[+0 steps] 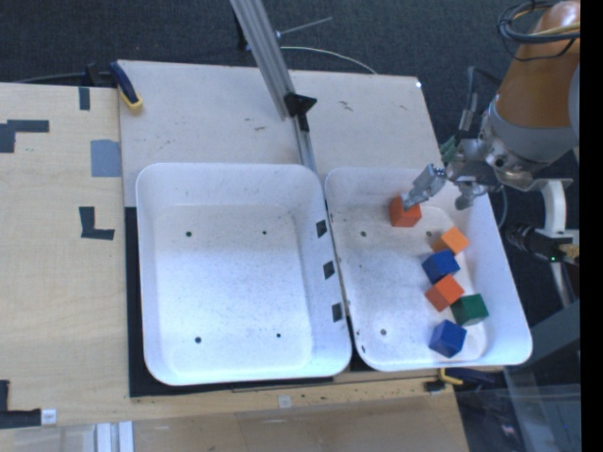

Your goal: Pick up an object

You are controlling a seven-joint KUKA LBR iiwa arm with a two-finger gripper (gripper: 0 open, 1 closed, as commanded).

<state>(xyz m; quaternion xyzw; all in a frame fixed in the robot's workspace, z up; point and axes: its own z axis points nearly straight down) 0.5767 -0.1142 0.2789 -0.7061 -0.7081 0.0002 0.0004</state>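
On the bench, the gripper (421, 192) hangs just above an orange block (405, 214).

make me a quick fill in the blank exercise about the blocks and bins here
1. All the blocks lie in the ____ bin.
2. The gripper is right above the ____ block.
3. The number of blue blocks is ____.
4. The block between the two blue ones nearest the rim is ____.

Missing words: right; red; two; green
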